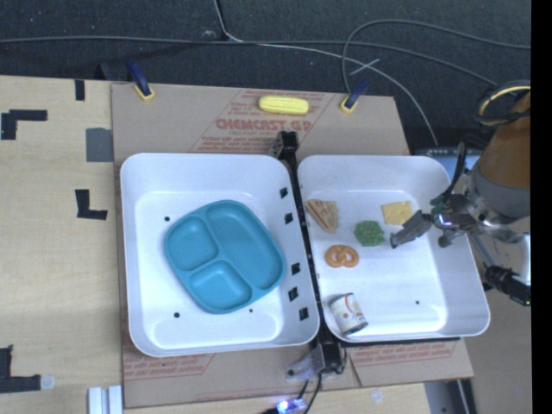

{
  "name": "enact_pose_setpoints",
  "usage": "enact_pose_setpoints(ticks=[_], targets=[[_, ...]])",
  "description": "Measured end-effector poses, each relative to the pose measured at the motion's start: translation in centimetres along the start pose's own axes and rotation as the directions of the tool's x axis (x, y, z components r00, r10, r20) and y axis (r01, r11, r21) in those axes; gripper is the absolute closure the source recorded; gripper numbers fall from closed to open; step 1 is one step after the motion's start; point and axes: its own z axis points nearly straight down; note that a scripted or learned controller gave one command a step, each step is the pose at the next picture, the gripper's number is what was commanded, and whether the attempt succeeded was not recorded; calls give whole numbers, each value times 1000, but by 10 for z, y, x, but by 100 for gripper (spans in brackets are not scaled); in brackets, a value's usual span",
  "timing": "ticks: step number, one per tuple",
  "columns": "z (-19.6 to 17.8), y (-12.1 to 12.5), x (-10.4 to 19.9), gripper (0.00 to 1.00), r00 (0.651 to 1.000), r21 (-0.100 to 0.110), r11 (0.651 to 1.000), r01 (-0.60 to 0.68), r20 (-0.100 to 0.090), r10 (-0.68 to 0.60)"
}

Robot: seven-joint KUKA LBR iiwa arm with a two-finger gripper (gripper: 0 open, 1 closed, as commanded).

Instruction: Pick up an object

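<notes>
The right bin (448,317) holds several small items: a tan toast slice (323,215), a green broccoli piece (369,233), a yellow cheese wedge (398,212), an orange pretzel (341,255) and a small can (348,312) lying near the front left corner. My gripper (420,239) hangs over the right half of this bin, just right of the cheese and broccoli. Its fingers are spread open with only white bin floor between them. One dark fingertip (398,241) points toward the broccoli without touching it.
The left bin (142,317) contains a blue divided plate (224,255). A black divider strip (297,231) runs between the bins. A yellow corn-like toy (283,104) lies on the cardboard behind the bins. Cables cross the dark background at the back.
</notes>
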Motion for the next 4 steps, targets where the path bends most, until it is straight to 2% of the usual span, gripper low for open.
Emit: enact_pose_setpoints(ticks=[1,2,3,4], targets=[[46,4,-5,0,1000,4,1000,-1,0,1],[108,10,-6,0,1000,2,1000,0,1,0],[110,10,-6,0,1000,-2,1000,0,2,0],[99,11,-7,100,1000,-6,1000,-1,5,1]])
